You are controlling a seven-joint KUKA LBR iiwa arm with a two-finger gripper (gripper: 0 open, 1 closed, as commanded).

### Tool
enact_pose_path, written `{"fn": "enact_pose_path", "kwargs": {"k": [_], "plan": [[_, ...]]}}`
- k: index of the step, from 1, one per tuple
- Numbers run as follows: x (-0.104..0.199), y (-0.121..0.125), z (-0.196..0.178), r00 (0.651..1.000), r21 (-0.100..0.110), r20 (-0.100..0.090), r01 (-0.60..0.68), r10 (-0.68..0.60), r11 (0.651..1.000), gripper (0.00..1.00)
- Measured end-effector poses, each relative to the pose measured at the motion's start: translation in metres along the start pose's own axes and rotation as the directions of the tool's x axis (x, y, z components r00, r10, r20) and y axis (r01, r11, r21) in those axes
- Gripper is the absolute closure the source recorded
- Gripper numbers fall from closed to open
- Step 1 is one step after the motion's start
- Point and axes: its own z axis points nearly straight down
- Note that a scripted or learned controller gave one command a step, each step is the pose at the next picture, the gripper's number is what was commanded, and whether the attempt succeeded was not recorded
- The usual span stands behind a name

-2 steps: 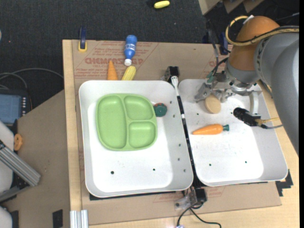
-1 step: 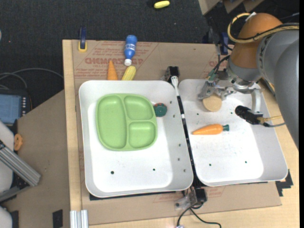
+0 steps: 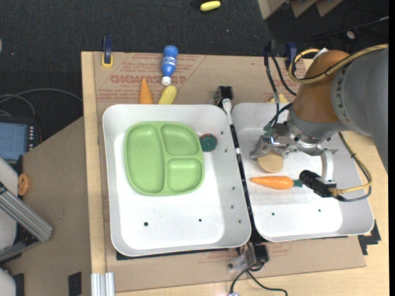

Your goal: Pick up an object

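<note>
My grey arm with its orange band [image 3: 321, 97] reaches in from the right and hangs over the right-hand shallow white bin [image 3: 345, 224], which sits edge to edge with the left-hand shallow white bin [image 3: 166, 233] on the brown cardboard-covered bench [image 3: 92, 165]. The left bin holds a pale green three-compartment plastic plate [image 3: 163, 158], with a small dark green round piece [image 3: 208, 142] touching its right rim.

My two-finger gripper [image 3: 271, 148] is low in the upper left part of the right bin, directly above a flat tan round piece, something like a biscuit or bread slice [image 3: 270, 163]. The metal fingers look spread rather than pressed together, and nothing is pinched between them; the tan piece lies under the fingertips, not in them.

Just below that is an orange plastic carrot with a green stub [image 3: 273, 182], lying flat on the bin floor. Its long axis runs left to right, pointed end left, stub right, and it is near the tan piece but apart from it. I judge the tan piece the nearer target: it is straight below my fingers, so the next move is mostly downward. For the carrot I would shift toward the camera and close across its short width.

Beyond the bins, on the bench, lie a blue-and-white small bottle [image 3: 168, 63], a yellow corn cob [image 3: 167, 94] and another orange carrot [image 3: 145, 92].
</note>
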Motion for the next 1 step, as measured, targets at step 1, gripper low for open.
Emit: {"fn": "enact_pose_path", "kwargs": {"k": [1], "plan": [[0.0579, -0.0276, -0.1073, 1.000, -0.017, 0.001, 0.007, -0.007, 1.000, 1.00]]}}
